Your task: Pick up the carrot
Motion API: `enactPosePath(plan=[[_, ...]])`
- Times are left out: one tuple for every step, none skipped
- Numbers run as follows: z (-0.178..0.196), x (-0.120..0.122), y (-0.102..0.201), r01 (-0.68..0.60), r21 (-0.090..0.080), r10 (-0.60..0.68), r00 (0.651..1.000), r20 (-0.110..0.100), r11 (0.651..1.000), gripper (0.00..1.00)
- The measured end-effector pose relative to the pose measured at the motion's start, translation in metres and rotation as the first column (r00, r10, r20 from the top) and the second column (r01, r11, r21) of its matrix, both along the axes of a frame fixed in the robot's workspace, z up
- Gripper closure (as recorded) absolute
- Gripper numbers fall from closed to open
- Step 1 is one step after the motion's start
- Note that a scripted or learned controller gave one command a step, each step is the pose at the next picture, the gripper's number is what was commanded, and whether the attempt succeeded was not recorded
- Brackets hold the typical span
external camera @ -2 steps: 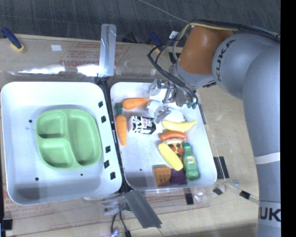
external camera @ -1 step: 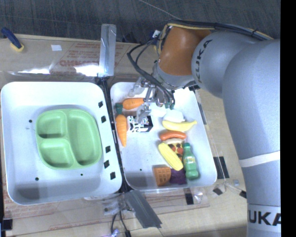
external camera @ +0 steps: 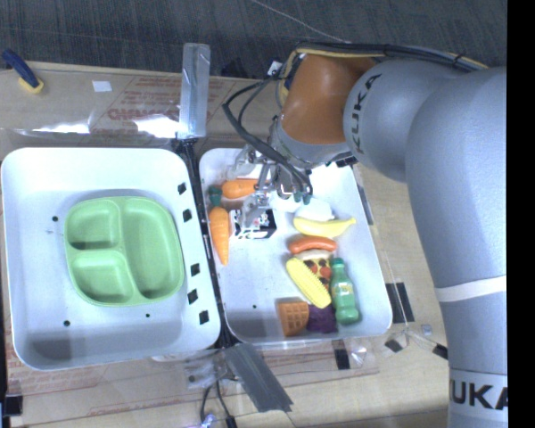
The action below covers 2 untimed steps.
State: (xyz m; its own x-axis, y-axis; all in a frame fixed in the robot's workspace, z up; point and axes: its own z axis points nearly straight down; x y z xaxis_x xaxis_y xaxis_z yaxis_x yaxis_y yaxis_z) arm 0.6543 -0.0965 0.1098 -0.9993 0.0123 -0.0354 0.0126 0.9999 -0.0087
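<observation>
Nearest the camera, along the lower wall of the right bin (external camera: 374,315), a waffle-patterned brown piece (external camera: 292,315) sat beside a purple item (external camera: 320,319) and a green bottle (external camera: 343,291) with a red band. Just above them lay an ear of corn (external camera: 306,281), tilted, with a hot dog (external camera: 313,245) beyond it and a small dark-topped piece, perhaps a pizza slice (external camera: 318,262), between the two. A banana (external camera: 324,226) rested farther up, touching a white rounded object (external camera: 313,209). To the left, the left bin (external camera: 18,239) held a green divided plate (external camera: 123,249) with three compartments, lying flat near its middle. The carrot (external camera: 218,232) lay in the right bin close against its left wall, lengthwise along that wall with its point toward the camera. Just beyond it, near the bin's upper left corner, was a second orange piece (external camera: 239,188) with a green end. The gripper (external camera: 259,205) hung over the right bin's upper middle, just right of the carrot and apart from it; whether its jaws were spread or closed could not be told, and nothing showed between them. Above it rose the orange band (external camera: 325,96) of the grey arm (external camera: 446,176), with black cables (external camera: 250,123) looping at the wrist.
</observation>
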Motion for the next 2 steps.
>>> enactPosePath(plan=[[0.0,-0.008,0.0,0.144,0.005,-0.144,0.99,-0.003,0.99,0.0],[0.0,-0.045,0.002,0.278,0.014,-0.278,0.961,0.004,0.961,0.0]])
